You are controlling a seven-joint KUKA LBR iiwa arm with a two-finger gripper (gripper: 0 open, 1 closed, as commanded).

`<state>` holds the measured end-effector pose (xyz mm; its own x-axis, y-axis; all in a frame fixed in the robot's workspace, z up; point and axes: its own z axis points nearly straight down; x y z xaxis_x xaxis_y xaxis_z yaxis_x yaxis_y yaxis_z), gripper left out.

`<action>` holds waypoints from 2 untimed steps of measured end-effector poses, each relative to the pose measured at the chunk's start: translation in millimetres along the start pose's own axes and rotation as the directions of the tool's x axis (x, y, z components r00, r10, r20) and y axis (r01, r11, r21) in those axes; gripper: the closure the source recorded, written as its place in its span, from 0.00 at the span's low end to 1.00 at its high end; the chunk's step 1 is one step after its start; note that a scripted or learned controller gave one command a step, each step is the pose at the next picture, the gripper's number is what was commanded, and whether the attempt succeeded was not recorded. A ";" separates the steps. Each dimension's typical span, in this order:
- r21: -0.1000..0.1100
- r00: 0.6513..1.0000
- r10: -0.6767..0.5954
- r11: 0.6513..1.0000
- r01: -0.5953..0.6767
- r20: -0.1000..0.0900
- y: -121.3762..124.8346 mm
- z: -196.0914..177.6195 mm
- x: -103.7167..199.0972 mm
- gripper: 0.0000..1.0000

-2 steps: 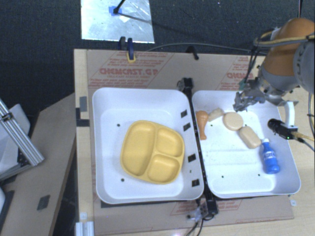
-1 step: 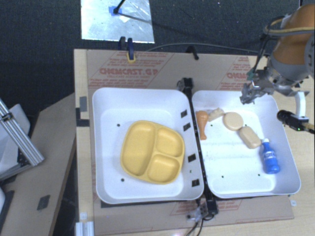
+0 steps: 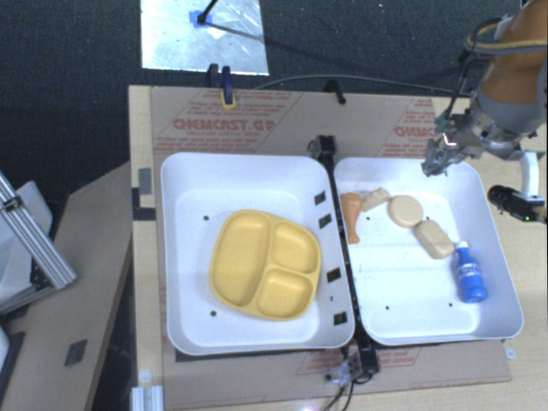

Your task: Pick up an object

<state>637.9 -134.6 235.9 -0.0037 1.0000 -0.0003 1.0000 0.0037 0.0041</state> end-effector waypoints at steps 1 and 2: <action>0.002 1.000 -0.006 1.000 0.006 -0.002 -0.1 -5.3 59.2 1.00; 0.002 1.000 -0.006 1.000 0.006 -0.002 -3.3 5.9 114.8 1.00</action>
<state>634.2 -19.9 229.9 -0.0094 1.0000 0.0015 1.0000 0.0094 0.0017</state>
